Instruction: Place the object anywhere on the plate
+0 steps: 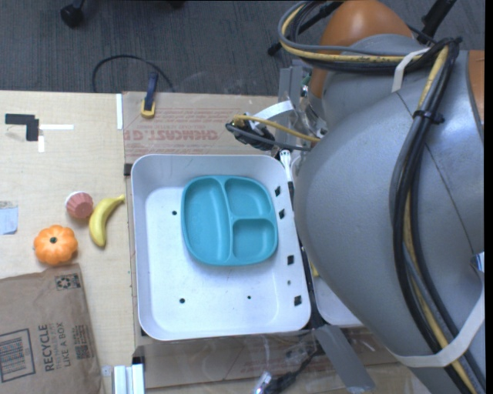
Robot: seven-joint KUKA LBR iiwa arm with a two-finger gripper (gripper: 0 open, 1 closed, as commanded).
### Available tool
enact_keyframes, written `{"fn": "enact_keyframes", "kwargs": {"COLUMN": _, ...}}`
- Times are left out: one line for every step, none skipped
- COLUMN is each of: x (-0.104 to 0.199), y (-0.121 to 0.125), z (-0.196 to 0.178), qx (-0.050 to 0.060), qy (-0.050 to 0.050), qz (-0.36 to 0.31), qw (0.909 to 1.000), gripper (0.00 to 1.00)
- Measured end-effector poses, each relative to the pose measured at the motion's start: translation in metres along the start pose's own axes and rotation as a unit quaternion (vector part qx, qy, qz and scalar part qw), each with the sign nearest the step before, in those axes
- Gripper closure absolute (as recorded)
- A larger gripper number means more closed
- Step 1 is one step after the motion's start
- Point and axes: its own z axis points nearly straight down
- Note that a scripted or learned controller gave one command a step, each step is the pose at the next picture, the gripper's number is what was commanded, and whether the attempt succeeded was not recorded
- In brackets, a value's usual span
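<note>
Basically the grey arm [385,200] fills the right side of the view and covers most of the right bin [339,308] — just a sliver of white shows at its near left corner. Black and yellow cables [416,154] run over the arm body, orange band [362,19] at the far top. Can't tell the claw state: it's hidden under the arm.

Left bin [154,308] sits mid-frame, with a few dark specks on its floor. Teal plate [229,219], three compartments, lies in its far half, flat, nothing on it.

Left of the bin, on the wooden bench [62,146]: cardboard sheet [46,331] marked "RECYCLE" at the near left corner, then a small pumpkin [55,245], a banana [104,219] and a pinkish round piece [79,205] — banana touching or just beside the pink piece, pumpkin slightly nearer and to the left. All three are outside the bins, well apart from the plate and on the opposite side from the arm.

Yellow clamp [149,104] at the far bench edge.
</note>
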Motion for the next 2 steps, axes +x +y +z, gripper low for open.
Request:
{"fn": "enact_keyframes", "kwargs": {"x": -0.026, "y": -0.071, "z": -0.012, "qx": 0.0, "qy": 0.0, "qz": -0.025, "qw": 0.9997, "gripper": 1.0}}
{"fn": "enact_keyframes", "kwargs": {"x": -0.009, "y": 0.067, "z": 0.025, "qx": 0.0, "qy": 0.0, "qz": -0.006, "qw": 1.0, "gripper": 1.0}}
